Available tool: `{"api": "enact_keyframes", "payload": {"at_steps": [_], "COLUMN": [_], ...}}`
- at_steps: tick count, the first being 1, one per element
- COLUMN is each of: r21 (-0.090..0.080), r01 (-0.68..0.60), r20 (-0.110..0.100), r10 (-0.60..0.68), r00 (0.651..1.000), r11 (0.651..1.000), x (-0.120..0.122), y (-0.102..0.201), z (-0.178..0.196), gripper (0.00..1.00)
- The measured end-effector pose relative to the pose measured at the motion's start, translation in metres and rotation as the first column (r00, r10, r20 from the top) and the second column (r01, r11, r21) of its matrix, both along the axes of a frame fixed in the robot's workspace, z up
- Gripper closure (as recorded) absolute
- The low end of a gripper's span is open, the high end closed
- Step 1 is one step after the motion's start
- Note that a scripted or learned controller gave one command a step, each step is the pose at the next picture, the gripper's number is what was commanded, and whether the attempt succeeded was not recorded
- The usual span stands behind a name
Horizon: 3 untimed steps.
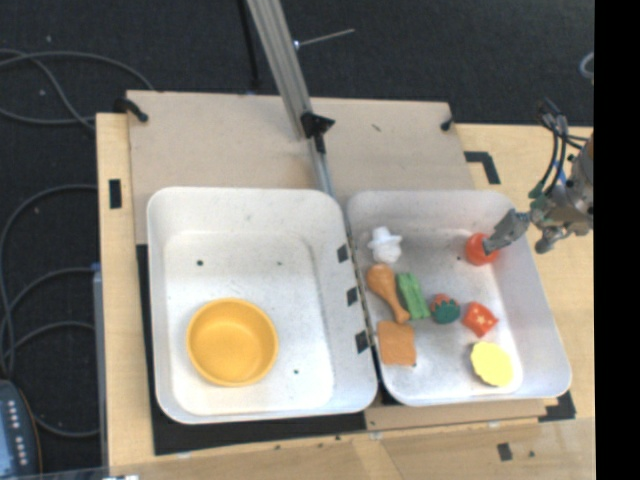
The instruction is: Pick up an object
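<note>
Red toy [479, 250] lies at the right bin's [530, 298] far edge, touching the claw [528, 230]; claw's spread unclear; descend squarely, avoiding the wall.

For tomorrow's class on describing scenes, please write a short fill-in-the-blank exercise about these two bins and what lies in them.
1. The yellow bowl sits in the ____ bin.
2. The end effector is at the right bin's ____ edge, beside a red-orange toy.
3. The drumstick lies just left of a ____ block.

Missing words: left; right; green
</note>
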<state>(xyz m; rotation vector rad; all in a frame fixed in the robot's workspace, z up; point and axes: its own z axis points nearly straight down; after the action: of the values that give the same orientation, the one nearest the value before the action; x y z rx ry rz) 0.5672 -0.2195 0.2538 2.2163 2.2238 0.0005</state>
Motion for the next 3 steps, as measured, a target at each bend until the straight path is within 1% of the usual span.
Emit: {"api": "enact_keyframes", "payload": {"at_steps": [1, 2, 3], "r21": [0.0, 0.0, 0.0], "r01": [0.0, 0.004, 0.005], "r20": [0.0, -0.007, -0.007], "r10": [0.0, -0.004, -0.005], "r00": [1.0, 1.0, 1.0], "r11": [1.0, 1.0, 1.0], "x": [0.0, -0.003, -0.004], "y": [0.0, 0.001, -0.004], "z": [0.0, -0.063, -0.126], "gripper": [0.0, 0.0, 0.0]}}
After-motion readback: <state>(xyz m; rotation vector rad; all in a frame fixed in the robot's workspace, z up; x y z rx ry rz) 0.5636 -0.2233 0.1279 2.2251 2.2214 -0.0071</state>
